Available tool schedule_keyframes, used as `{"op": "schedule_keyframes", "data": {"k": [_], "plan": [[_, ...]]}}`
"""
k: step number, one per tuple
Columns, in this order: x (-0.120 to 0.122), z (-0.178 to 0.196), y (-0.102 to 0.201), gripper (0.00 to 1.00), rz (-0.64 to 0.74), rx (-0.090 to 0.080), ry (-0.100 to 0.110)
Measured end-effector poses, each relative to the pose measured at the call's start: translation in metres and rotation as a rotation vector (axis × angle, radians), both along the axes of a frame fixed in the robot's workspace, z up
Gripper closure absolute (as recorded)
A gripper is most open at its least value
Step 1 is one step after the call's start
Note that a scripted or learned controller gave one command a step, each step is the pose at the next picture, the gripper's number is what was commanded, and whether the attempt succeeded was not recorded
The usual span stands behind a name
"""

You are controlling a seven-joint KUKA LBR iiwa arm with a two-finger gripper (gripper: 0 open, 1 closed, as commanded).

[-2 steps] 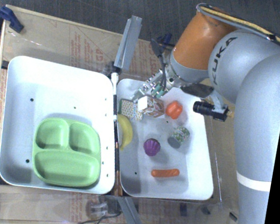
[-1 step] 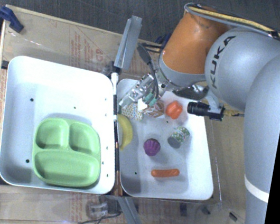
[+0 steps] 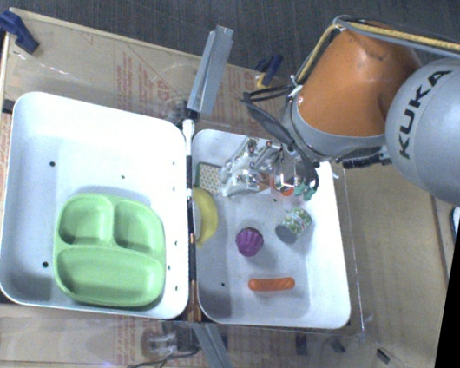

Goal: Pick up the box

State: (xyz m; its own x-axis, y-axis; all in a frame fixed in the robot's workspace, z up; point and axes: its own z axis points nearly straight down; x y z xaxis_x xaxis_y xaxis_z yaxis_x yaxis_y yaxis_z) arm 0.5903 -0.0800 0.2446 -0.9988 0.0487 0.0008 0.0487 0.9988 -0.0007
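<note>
Jaw spread cannot be told on the gripper (image 3: 250, 172), and the box (image 3: 208, 174) at its 9 o'clock looks light and stiff, probably best gripped across its short sides.

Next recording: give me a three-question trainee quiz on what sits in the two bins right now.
1. True or false: the green three-compartment plastic tray lies in the left white bin.
2. Which lies nearest the right white bin's front edge?
A. small purple round object
B. orange carrot-shaped toy
C. yellow banana-like toy
3. Fill in: the metal two-finger gripper hovers over the ___ bin.

Key: 1 true; 2 B; 3 right.
</note>
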Motion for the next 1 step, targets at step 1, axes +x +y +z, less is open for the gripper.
{"op": "schedule_keyframes", "data": {"k": [1], "plan": [[-0.0293,-0.0309,0.0041,1.0,0.469,0.001,0.0]]}}
